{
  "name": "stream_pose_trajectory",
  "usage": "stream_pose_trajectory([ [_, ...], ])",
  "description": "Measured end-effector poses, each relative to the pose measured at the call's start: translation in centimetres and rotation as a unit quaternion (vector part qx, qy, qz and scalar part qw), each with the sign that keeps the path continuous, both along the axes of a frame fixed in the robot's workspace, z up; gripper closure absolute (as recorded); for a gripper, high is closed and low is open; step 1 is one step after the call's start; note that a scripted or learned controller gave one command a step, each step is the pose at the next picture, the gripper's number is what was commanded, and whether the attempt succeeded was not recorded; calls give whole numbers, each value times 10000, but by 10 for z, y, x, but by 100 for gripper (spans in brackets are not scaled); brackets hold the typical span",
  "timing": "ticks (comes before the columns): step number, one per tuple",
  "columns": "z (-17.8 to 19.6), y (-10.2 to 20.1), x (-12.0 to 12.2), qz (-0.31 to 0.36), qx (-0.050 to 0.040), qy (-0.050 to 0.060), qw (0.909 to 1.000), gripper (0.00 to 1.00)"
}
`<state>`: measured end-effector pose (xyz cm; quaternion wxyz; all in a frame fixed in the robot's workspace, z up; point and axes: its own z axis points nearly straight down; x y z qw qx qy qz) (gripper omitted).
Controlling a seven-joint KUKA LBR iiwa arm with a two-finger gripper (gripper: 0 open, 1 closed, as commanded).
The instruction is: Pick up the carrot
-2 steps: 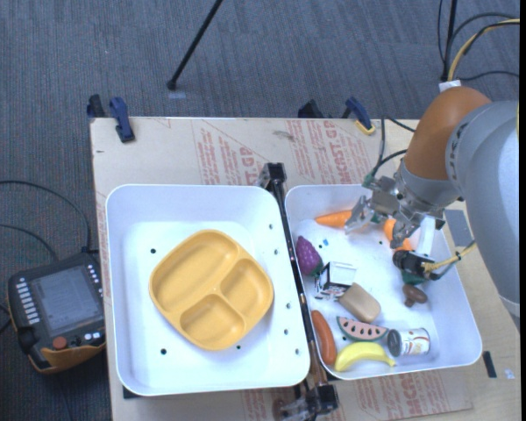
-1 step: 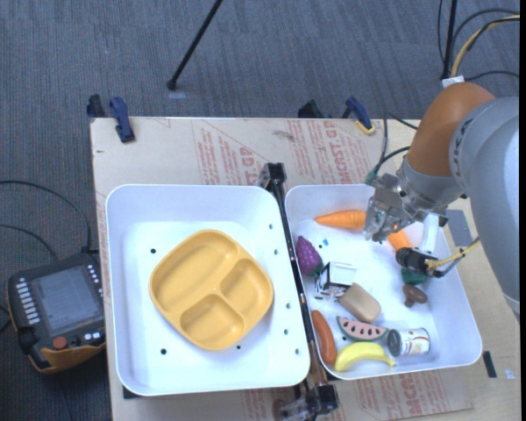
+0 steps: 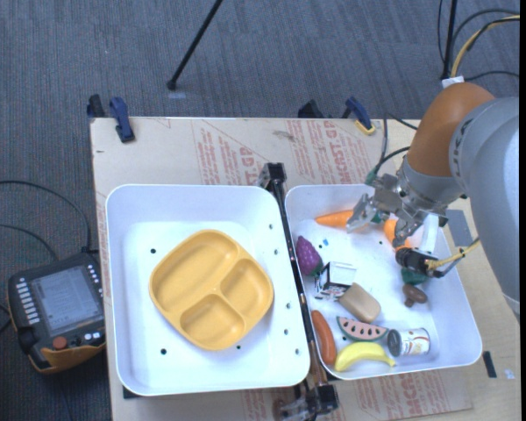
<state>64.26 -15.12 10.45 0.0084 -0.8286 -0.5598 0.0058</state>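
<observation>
The carrot [image 3: 337,219] is an orange tapered piece lying near the back of the right bin [image 3: 463,323], with its tip pointing left. My gripper [image 3: 382,225] hangs low over the carrot's thick right end. One finger [image 3: 362,218] comes down against the carrot and the other [image 3: 406,231] stands further right, so they are spread apart and the gripper is open. A patch of orange shows between the fingers [image 3: 390,229]. It may be the carrot's hidden end, though I cannot tell. The carrot rests on the bin floor, not lifted.
The right bin also holds a purple eggplant [image 3: 308,254], a small white box [image 3: 335,279], a tan block [image 3: 359,303], a watermelon slice [image 3: 361,329], a banana [image 3: 365,355], a red sausage [image 3: 324,336] and a can [image 3: 408,342]. A yellow divided plate [image 3: 212,289] lies in the left bin [image 3: 123,235].
</observation>
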Motion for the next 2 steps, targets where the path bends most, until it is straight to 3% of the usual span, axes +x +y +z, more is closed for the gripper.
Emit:
stream_pose_trajectory([
  [1,10,0,0,4,14,17,10000,100],
  [2,9,0,0,7,12,21,10000,0],
])
